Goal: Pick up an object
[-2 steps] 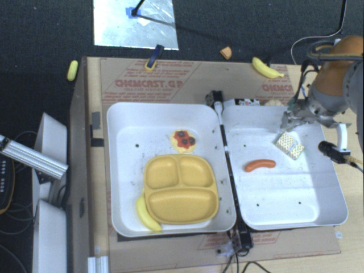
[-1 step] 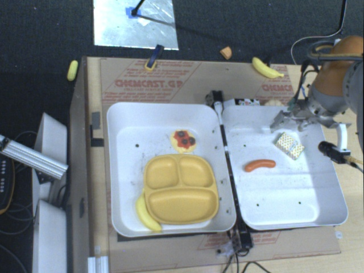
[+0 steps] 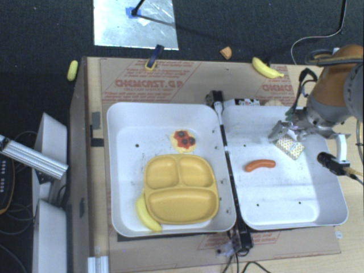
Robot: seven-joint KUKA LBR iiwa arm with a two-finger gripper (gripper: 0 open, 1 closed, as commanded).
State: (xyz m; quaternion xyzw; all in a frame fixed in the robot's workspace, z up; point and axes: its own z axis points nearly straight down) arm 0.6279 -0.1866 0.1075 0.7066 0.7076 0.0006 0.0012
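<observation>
gripper [image 3: 286, 131] sitting over right bin [image 3: 318, 212], touching patterned block [image 3: 290, 147], grip unclear; arm running off right edge; sausage [image 3: 260, 165] lying nearby; yellow tray [image 3: 181, 187] partly hiding banana [image 3: 146, 215] in left bin [image 3: 125, 152]

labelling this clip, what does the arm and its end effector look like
The arm is a rounded grey body with an orange band above the wrist. Dark cables loop along its left side. The end effector is a small metallic silver assembly with darker parts; finer detail is too small to tell.
</observation>
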